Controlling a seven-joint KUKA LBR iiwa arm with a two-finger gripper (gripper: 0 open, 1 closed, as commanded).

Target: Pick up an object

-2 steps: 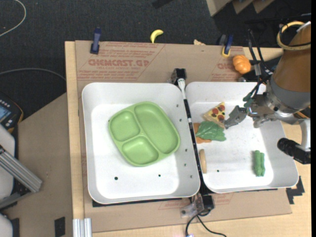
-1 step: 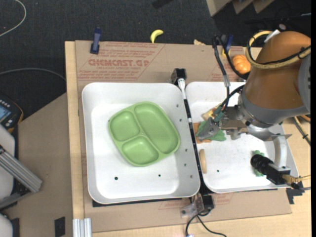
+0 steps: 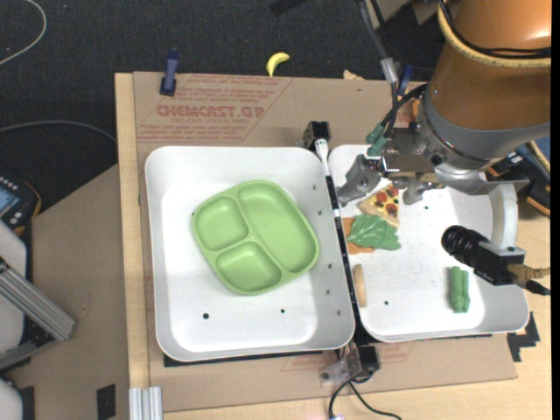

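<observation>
- Nearest us, a green pod (image 3: 459, 289) and a pale wooden peg (image 3: 358, 285) lie loose in the right bin (image 3: 420, 318). Both are on the arm's side of the green divided plate (image 3: 254, 234). The peg is close to the wall facing the plate and the pod is well away from it.
- The plate lies flat and alone in the left bin (image 3: 175, 304). We judge it too broad for an easy grab, which may be why the arm works the other bin.
- Just past the plate's far right corner lies a leafy green piece (image 3: 372, 232) on something orange that we cannot name.
- Beyond the leafy piece, touching or overlapping it, is the pizza slice (image 3: 383, 202), flat on the bin floor. We take it as the likely pick.
- The pincer (image 3: 360, 182) hangs over the slice's far edge, low and tilted toward the plate. We cannot tell if it is open, closed or touching the slice, since the wrist and cables crowd that spot.
- Farthest from the plate, a small yellow thing (image 3: 277, 61) and a blue clip (image 3: 169, 71) sit at the back edge of the surface (image 3: 219, 116). They are too small to identify with confidence.
</observation>
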